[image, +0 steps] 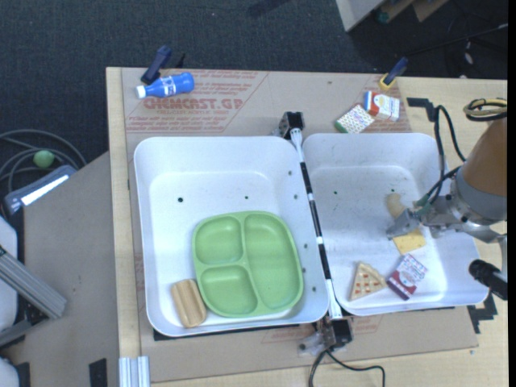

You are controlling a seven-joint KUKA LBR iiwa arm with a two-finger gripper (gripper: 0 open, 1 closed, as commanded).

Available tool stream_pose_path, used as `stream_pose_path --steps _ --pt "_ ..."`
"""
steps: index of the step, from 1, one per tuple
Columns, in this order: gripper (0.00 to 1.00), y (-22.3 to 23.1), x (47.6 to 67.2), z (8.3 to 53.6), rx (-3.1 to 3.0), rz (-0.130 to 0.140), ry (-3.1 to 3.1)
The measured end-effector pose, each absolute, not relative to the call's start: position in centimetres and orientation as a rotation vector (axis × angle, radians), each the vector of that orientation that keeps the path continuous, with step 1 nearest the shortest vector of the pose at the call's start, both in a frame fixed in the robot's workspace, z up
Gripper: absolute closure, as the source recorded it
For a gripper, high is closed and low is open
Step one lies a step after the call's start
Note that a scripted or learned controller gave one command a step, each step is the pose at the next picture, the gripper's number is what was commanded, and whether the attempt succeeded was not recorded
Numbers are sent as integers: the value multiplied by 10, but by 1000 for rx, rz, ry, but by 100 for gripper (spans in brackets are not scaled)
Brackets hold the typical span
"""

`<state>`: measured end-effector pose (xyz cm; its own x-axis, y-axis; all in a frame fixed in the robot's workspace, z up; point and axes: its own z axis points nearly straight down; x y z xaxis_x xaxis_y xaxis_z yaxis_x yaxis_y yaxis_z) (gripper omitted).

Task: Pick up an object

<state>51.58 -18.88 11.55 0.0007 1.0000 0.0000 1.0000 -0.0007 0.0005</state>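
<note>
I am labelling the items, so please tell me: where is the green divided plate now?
In the camera view, the green divided plate lies in the left bin, toward its front edge, with a tan bread-like piece right beside its front-left corner.

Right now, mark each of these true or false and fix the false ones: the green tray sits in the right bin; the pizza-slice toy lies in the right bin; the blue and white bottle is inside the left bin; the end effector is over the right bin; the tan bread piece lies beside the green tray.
1. The green three-compartment plastic tray sits in the right white bin. False: it sits in the left white bin.
2. The triangular pizza-slice toy lies in the right bin. True.
3. The blue and white bottle is inside the left bin. False: it lies on the bench behind that bin.
4. The end effector is over the right bin. True.
5. The tan bread piece lies beside the green tray. True.
</note>
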Motion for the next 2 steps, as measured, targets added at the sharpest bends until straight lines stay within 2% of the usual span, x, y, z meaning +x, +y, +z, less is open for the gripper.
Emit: stream_pose_path --steps 1,2 --pt "0 -185 510 84 2224 -1 2223" --pt "100 -188 513 98 2218 3 2212"
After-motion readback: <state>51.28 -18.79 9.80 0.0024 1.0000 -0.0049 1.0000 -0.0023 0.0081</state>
